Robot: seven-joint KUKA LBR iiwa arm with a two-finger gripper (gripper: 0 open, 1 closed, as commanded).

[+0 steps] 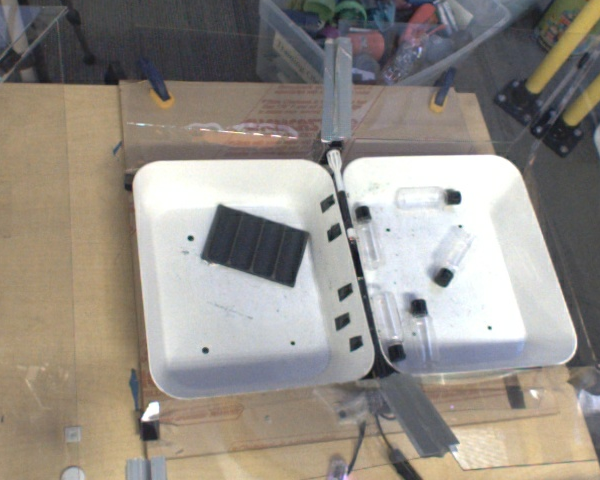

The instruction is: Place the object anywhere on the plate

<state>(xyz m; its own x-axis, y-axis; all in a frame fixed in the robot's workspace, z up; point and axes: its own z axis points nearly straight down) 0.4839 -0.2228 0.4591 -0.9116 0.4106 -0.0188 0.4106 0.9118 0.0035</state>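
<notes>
Colleague: Where do the task's things lie?

Me: Noted. The dark ribbed plate (255, 245) lies flat in the left bin (180, 308), left of frame centre, apart from every wall. The clear capped vials (425, 198) lie on their sides in the right bin (500, 288). None is on the plate, so the task is not yet begun.

Colleague: Why does that layout matter?

Me: Judgement: a plate flat and apart from the walls gives an easy drop from above. Several vials hug the wall between the bins, leaving little room beside them. The slanted vial (452, 258), right of centre, lies free on both sides and looks the better pick. Vials on their sides may roll.

Colleague: Pincer state?

Me: Cannot tell how far my pincer is open, nor whether it has hold of anything. The desk (50, 268) carries both bins.
</notes>
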